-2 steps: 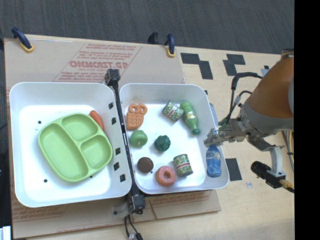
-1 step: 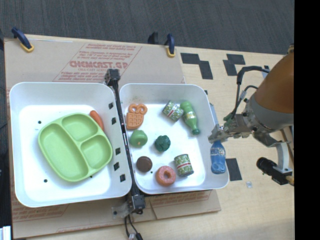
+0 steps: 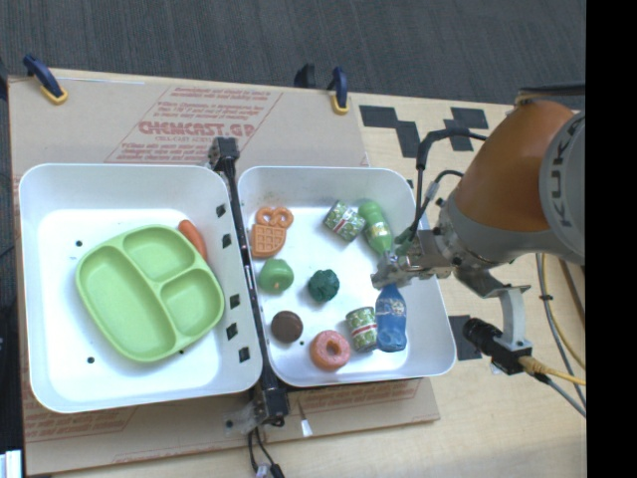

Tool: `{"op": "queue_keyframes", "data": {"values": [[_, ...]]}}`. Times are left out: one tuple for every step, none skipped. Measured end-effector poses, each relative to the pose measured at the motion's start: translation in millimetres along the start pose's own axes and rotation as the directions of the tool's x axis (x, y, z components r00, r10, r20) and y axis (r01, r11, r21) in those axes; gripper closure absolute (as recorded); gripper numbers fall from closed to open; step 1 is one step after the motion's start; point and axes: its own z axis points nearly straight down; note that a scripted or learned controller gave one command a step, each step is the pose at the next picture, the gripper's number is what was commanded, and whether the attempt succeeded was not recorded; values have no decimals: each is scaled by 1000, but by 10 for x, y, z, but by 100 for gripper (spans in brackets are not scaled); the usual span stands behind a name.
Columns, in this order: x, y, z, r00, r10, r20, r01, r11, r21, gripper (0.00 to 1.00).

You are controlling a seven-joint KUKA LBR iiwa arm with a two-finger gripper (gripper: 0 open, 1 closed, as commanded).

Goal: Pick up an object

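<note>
Your gripper (image 3: 390,272) sits low over the right bin (image 3: 299,182), directly above the blue bottle (image 3: 391,321) near the right wall. Jaw state cannot be told. Nothing visibly pinched.

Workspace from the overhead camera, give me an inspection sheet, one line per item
Surface: cardboard sheet clamped under two white bins.
Job's things: right bin holds pretzel, waffle, green apple, broccoli, donut, chocolate round, two cans, green bottle, blue bottle.
Clutter: left bin holds green divided plate, carrot.
Grippers: gripper above blue bottle.
Cables: yellow cable at right.
Surroundings: dark carpet.
</note>
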Motion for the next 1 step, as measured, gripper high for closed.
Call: {"op": "queue_keyframes", "data": {"values": [[-5, 9, -104, 1000, -5, 2, 5, 1000, -2, 100]]}}
